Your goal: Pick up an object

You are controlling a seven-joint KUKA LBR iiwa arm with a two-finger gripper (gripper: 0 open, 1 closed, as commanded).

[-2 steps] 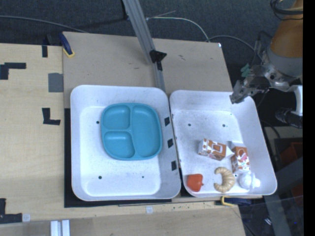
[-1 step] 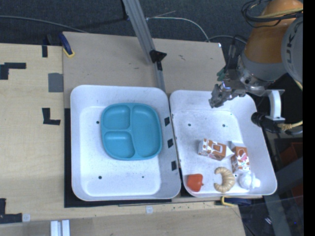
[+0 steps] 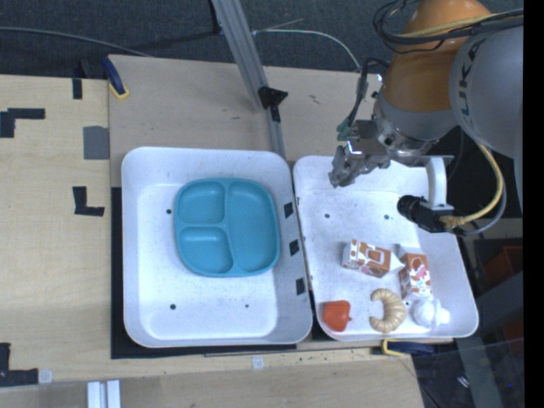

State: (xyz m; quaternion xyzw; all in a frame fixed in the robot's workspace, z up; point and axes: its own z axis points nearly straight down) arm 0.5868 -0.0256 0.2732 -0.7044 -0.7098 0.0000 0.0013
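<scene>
Two-finger grey metal gripper (image 3: 344, 173): poised over the far left corner of the right shallow white plastic bin (image 3: 340, 228); nothing between its fingers; whether they are parted or closed, cannot tell.

Well below the gripper, toward the near right of that bin:
- brown-and-white patterned carton (image 3: 369, 258);
- red-and-white small packet (image 3: 416, 275), just right of the carton;
- tan curved croissant-shaped toy (image 3: 388, 308);
- red rounded tomato-like toy (image 3: 337, 314), by the near rim;
- white small rounded object (image 3: 425, 313), in the near right corner.

Left of the gripper, in the left shallow white plastic bin (image 3: 144, 228): teal three-compartment plastic plate (image 3: 228, 228), lying flat.
</scene>
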